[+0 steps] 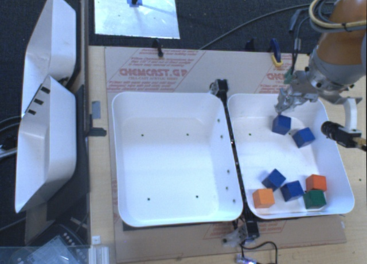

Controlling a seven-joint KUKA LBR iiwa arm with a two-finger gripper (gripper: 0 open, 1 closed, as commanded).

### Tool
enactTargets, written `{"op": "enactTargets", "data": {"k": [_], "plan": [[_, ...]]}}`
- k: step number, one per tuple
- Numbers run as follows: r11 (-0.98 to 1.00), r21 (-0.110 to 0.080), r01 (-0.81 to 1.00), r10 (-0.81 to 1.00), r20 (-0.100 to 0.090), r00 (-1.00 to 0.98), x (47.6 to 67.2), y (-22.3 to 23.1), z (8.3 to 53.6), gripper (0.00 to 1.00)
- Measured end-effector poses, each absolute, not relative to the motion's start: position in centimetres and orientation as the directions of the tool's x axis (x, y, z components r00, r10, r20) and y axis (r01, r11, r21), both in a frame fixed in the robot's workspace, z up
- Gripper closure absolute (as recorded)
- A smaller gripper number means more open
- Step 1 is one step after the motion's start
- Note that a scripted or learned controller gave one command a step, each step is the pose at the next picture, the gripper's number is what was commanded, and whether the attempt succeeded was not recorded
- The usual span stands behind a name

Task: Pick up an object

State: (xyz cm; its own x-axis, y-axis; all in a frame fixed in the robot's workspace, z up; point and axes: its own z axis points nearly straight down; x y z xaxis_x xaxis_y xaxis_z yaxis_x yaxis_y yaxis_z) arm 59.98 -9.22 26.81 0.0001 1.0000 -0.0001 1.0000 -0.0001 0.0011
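The right bin [332, 159] holds several small cubes. One blue cube [281, 124] lies near the bin's back, with a second blue cube [303, 137] just to its right. Toward the front lie two more blue cubes [274, 178] [292, 190], an orange cube [263, 198], another orange cube [316, 183] and a green cube [314, 200]. My gripper [285, 107] hangs over the back of the right bin, directly above the rear blue cube and very close to its top. Whether it touches that cube is unclear.
The left bin [123, 142] sits beside the right one, with a black divider clamp [221, 86] between them at the back. A black part of the arm [338, 132] juts over the right bin's right rim. Cables run behind the bins.
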Motion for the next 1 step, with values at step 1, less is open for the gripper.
{"op": "enactTargets", "data": {"k": [1], "plan": [[-0.005, -0.01, 1.0, 1.0, 0.0, 0.005, 59.27, -16.03, 15.02, 0.0]]}}
